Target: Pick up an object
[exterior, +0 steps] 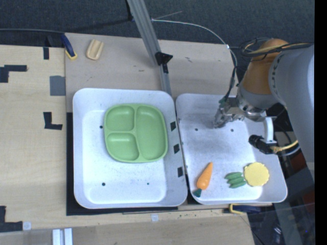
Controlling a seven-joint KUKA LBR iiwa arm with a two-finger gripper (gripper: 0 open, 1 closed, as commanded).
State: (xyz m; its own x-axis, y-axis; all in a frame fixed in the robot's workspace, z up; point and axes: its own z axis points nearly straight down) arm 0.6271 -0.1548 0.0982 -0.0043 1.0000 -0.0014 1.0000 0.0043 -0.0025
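A toy carrot [204, 176] lies in the right bin [202, 111], close to its front left corner, tilted with its orange tip pointing toward the bin's middle and its darker end near the front rim. Along the same front edge, nearer the front right corner, sits a yellow ruffled disc [256, 174] with a small green pea pod [235, 179] touching its left side. The carrot is well apart from these two.

The gripper [223, 119] hangs over the back part of the right bin, near its back edge and far from all three toys. Whether its fingers are apart or together cannot be told from this angle; nothing can be seen between them. The grey arm [294, 86] with its orange band [258, 68] reaches in from the right.

In the left bin [87, 152] a green divided plate [136, 132] with three compartments rests toward the back and right side. On the bench [30, 137] behind the left bin, near its back left corner, lies a small tan block [94, 49].
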